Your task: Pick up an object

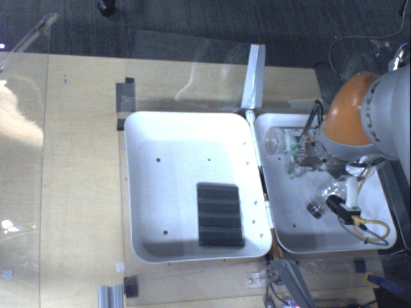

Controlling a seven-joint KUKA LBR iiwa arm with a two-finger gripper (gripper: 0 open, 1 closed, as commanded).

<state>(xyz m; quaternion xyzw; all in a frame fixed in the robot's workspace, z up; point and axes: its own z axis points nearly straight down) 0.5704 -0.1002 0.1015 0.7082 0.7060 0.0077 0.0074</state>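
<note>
Arm lowered into the right bin (282, 236), its gripper (307, 162) beside a clear cup-like object (275, 140) near the bin's far-left corner; whether the jaws are open cannot be told. A black ribbed block (219, 214) lies flat in the left bin (148, 172), well apart, so the cup is presumably the target.

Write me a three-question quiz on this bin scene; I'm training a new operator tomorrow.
1. True or false: the black ridged block lies in the right bin.
2. Which bin does the arm hang over?
3. The block sits nearer which edge of the left bin: A) far, B) near?

Key: 1. False, it lies in the left bin. 2. The right bin. 3. B.
</note>
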